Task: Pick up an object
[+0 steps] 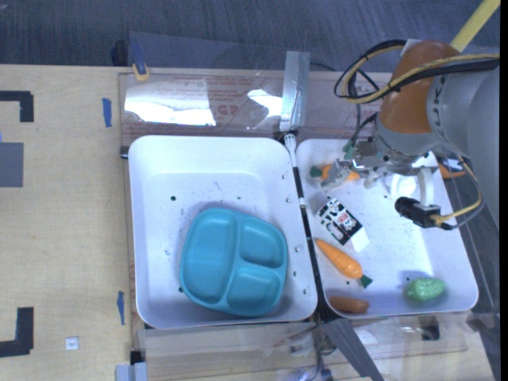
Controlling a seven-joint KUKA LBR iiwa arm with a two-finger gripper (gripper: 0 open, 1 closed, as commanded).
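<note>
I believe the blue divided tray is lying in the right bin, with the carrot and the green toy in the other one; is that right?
Not quite: the camera view shows the blue divided tray lying in the left bin. The carrot and the green toy are in the other one, the right bin.

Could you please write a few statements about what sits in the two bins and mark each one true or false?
1. The teal divided plate lies in the left bin. True.
2. The toy carrot lies in the left bin. False: it lies in the right bin.
3. A green object sits near the right bin's front right corner. True.
4. The black-and-white patterned object rests on the plate. False: it lies on the right bin's floor, just above the carrot in the view.
5. The gripper is over the left bin. False: it is over the right bin's far left part.
</note>
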